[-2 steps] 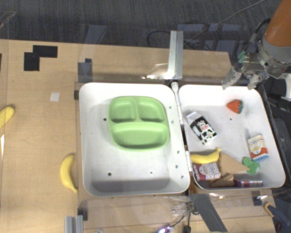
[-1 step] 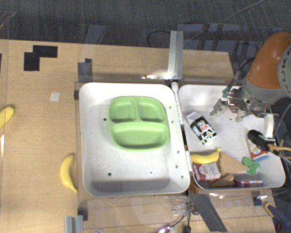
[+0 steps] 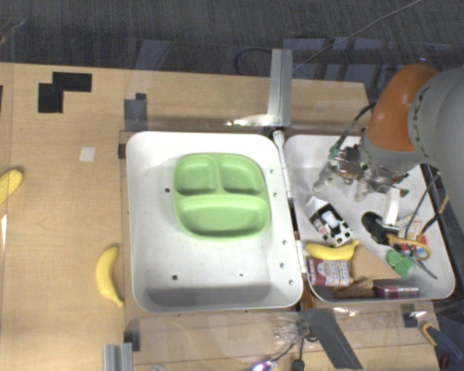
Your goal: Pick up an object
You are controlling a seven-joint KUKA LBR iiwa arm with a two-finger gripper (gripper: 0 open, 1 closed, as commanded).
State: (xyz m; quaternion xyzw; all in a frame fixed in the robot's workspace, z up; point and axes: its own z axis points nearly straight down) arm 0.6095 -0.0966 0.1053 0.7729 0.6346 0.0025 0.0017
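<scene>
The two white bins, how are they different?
The left white plastic bin holds one thing, a green divided plate; the right white plastic bin holds many small things, such as a small yellow banana. The grey arm's gripper is over the right bin, not the left. Both are shallow and white.

Arm (image 3: 417, 122) over seemingly cluttered right bin (image 3: 301, 161)

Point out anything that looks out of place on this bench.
Two things lie outside the bins, on the bare bench left of them: a banana beside the left bin, and a corn cob at the far left edge. All other objects sit in the right bin, crowded toward its near end.
</scene>
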